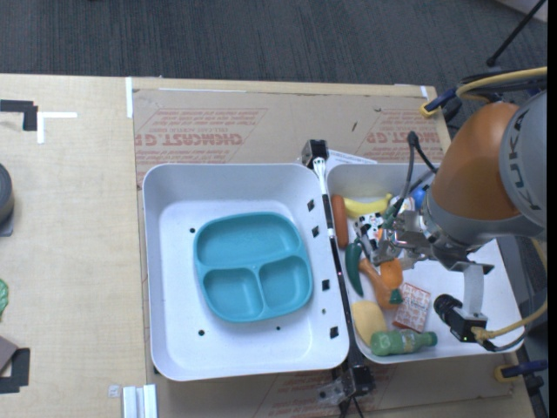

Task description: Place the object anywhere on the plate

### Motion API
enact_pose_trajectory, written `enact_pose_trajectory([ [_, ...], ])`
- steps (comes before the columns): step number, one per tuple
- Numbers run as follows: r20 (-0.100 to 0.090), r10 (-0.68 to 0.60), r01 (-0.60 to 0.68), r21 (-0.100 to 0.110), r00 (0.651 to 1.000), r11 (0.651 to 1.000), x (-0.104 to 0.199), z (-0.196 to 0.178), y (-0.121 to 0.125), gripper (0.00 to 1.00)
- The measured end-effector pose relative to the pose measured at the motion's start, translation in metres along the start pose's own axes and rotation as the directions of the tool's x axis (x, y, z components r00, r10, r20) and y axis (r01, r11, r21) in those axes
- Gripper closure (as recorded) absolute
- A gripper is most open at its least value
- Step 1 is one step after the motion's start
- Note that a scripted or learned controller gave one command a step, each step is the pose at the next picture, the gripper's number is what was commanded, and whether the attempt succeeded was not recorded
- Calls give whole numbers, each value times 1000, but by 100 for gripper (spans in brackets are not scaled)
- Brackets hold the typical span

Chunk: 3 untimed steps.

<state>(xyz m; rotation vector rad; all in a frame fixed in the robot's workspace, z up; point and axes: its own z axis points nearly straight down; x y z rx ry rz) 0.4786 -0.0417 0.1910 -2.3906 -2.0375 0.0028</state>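
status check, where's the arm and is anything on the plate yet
Gripper down in right bin over the toy pile, grip unclear. Teal plate in left bin, nothing on it. Banana, carrot, green bottle crowd the pick.

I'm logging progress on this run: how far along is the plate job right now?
Early stage. Done: nothing yet; the blue plate in the left bin has no object on it. In hand: the arm's hand is down in the right bin, among the banana, carrot and green bottle, but I can't see anything gripped. Left: grasp an object, carry it across and set it on the plate.
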Motion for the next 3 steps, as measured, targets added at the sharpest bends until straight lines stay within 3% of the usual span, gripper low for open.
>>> enact_pose_trajectory([
  [1, 1, 55, -55, 1, 999, 998, 86, 1, 24, 100],
  [2, 1, 54, -54, 1, 999, 999, 85, 0, 24, 0],
  [3, 1, 147, -147, 4, 989, 989, 82, 0, -14, 0],
])
